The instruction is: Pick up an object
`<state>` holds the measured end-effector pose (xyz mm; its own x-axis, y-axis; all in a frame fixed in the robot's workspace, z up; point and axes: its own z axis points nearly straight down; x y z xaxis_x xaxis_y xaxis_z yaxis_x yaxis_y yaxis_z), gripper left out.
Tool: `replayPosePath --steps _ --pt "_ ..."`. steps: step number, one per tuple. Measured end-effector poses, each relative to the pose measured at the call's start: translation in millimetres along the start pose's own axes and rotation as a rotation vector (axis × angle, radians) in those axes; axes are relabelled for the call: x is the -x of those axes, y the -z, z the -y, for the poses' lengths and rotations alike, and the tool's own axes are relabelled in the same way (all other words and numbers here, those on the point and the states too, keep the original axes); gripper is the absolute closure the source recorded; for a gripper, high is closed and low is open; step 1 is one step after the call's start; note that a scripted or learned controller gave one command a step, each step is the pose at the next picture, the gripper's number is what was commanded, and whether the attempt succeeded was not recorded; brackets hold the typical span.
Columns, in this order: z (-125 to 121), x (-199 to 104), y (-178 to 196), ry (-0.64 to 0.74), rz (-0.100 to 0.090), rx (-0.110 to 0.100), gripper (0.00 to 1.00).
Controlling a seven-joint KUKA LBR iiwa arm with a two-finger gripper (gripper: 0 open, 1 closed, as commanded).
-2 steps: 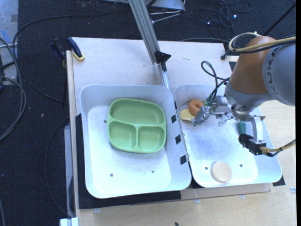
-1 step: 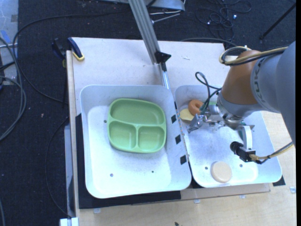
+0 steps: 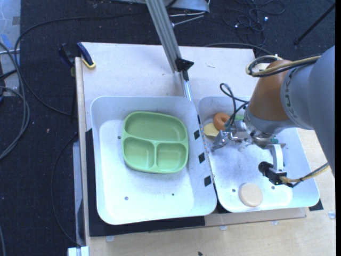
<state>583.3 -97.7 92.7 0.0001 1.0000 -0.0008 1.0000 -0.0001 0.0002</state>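
The grey arm with its orange band (image 3: 269, 92) reaches in from the right and hangs over the right bin (image 3: 298, 196), covering much of that bin's upper half. Its hand (image 3: 224, 138) points toward the bin's left wall, low over the floor; the metal parts there are small and tangled with cables, so whether it is released or clenched cannot be told, and nothing can be seen held in it.

Just beside the hand, at the bin's upper left, sits an orange ring-shaped object (image 3: 221, 120), partly hidden behind the wrist, with a pale yellowish piece (image 3: 210, 130) touching or just below it; what that piece is stays unclear. A round beige object (image 3: 250, 194) lies near the bin's front edge, well apart from the hand and fully in sight.

The left bin (image 3: 106, 196) holds a green divided tray (image 3: 155, 142), lying flat. Both bins rest on the table (image 3: 128, 63).
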Motion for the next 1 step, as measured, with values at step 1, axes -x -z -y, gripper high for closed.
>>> replayPosePath --steps 1 --pt "-1.3 1.1 11.8 -0.002 0.002 0.005 1.00"
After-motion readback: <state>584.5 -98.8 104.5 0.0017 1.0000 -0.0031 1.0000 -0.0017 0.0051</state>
